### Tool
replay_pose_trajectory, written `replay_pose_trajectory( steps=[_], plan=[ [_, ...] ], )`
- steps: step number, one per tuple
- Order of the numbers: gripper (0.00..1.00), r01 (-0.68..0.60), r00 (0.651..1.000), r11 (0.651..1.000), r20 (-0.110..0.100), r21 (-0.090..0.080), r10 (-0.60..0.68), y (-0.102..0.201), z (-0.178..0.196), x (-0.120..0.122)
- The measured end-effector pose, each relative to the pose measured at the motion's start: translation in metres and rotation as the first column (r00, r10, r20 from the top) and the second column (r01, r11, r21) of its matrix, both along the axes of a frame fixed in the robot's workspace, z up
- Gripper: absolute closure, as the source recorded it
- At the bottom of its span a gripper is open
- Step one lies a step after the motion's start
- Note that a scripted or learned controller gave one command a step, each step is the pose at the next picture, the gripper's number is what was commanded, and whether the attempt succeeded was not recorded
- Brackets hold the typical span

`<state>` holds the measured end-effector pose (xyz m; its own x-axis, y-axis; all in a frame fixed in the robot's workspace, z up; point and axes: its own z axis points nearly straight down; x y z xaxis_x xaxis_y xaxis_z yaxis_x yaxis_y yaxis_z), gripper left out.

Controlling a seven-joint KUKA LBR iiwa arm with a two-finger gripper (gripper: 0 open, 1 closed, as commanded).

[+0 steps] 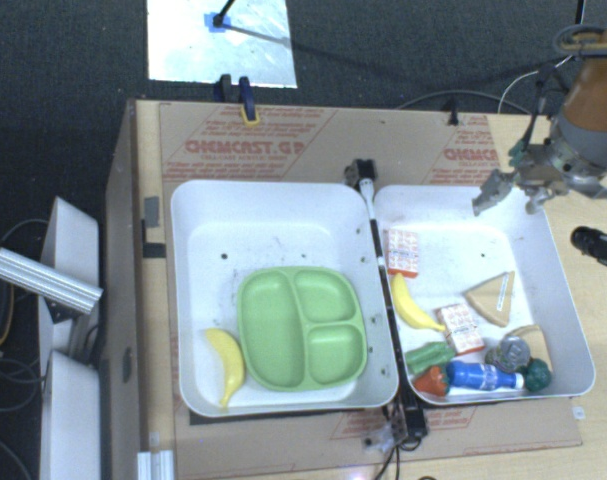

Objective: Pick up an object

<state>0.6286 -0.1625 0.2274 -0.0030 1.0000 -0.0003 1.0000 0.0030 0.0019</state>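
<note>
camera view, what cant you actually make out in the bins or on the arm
- Arm: its upper part is cut off by the right edge.
- Gripper: blurred above the right bin.
- Pile at the right bin's lower corner: the grey item and dark green item are too small and crowded to name.
- Small box: print too small to read.

Brown protective sheet [283, 138] printed CHEMCAST covers the bench under both bins. Blue clamp [245, 96] at its far edge. Reflective square panel [221, 28] lies on dark floor beyond.
</note>
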Motion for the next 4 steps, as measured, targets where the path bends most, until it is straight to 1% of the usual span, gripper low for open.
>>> replay_pose_trajectory(
  steps=[1, 2, 3, 4],
  plan=[
    [0.0, 0.002, 1.0, 1.0, -0.002, -0.001, -0.002, -0.035, -0.057, -0.074],
    [1.0, 0.0, 1.0, 1.0, 0.003, -0.002, 0.0, -0.034, -0.045, -0.072],
    [1.0, -0.001, 1.0, 1.0, 0.001, 0.0, 0.001, 0.015, -0.057, -0.038],
    [1.0, 0.0, 1.0, 1.0, 0.002, 0.001, 0.0, 0.098, 0.029, -0.11]
  ],
)
